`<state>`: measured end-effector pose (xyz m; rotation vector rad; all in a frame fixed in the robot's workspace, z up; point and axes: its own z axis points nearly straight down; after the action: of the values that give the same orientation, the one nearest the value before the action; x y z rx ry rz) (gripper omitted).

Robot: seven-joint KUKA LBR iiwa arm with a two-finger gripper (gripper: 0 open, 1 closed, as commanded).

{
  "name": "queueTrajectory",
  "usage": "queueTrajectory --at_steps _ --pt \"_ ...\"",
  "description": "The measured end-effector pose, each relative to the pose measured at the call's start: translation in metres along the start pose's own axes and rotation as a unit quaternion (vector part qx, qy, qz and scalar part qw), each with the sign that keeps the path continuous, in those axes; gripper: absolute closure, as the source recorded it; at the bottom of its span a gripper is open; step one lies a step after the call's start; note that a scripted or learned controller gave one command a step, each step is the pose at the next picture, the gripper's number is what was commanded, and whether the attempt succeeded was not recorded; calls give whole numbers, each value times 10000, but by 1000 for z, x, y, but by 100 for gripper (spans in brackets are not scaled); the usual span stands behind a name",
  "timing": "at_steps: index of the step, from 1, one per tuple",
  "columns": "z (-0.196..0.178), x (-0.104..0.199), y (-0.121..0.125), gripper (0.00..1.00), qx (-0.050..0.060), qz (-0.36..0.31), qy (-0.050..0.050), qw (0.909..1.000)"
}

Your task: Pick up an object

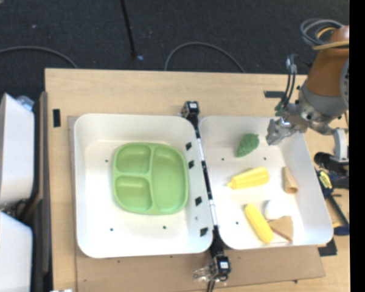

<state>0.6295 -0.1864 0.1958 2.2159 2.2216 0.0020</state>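
two white bins (85, 163) sit side by side. the small green bumpy toy (247, 144) lies in the right one, just beside the gripper (276, 132); whether its claw is spread cannot be told. it should come straight down over the toy
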Motion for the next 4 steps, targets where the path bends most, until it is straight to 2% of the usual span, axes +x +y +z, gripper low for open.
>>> queueTrajectory --at_steps 1,3,4 --pt "-52 -2 2 100 -1 -5 0 10000" --pt "-58 95 -9 100 33 -15 10 10000" --pt "-57 148 -29 100 35 -21 13 10000"
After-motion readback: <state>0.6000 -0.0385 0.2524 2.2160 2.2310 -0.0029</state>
